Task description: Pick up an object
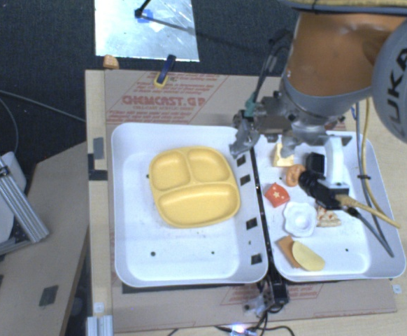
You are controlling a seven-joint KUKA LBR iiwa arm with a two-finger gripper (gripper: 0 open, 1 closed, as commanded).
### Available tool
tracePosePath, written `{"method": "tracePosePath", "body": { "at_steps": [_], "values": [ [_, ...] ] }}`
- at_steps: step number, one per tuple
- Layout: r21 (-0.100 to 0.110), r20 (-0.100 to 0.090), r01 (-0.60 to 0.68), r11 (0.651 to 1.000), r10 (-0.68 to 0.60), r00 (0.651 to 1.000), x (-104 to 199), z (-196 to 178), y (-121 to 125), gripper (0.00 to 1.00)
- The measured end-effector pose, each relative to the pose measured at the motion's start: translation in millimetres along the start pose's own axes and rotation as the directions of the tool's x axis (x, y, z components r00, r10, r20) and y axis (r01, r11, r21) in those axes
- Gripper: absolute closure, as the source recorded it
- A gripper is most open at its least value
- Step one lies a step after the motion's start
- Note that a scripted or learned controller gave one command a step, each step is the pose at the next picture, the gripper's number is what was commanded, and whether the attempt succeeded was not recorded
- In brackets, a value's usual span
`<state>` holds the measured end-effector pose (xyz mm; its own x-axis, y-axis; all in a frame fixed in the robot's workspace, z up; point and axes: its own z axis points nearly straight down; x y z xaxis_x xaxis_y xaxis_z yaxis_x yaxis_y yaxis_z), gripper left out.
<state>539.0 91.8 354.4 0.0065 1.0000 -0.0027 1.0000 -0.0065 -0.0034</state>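
Whether the tool (298,142) is open, I cannot tell; crowded toy food by the small white plastic cup (300,219), at six o'clock, risks a mis-grasp.

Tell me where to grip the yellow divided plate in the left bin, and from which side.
Grip the yellow divided plate by its raised outer rim, probably the near-left edge, coming straight down from above. It lies flat and is too wide to span; that edge has bare left bin floor beside it, away from the divider wall.

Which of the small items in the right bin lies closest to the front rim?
The yellow oval slice, lying beside an orange wedge; the red piece and white round piece sit farther back.
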Motion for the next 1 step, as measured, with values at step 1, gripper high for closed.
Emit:
{"method": "tracePosePath", "body": {
  "at_steps": [1],
  "values": [
    [-0.001,-0.004,0.014,1.0,-0.014,1.0,63.7,41.6,11.2,0.0]
  ]
}}
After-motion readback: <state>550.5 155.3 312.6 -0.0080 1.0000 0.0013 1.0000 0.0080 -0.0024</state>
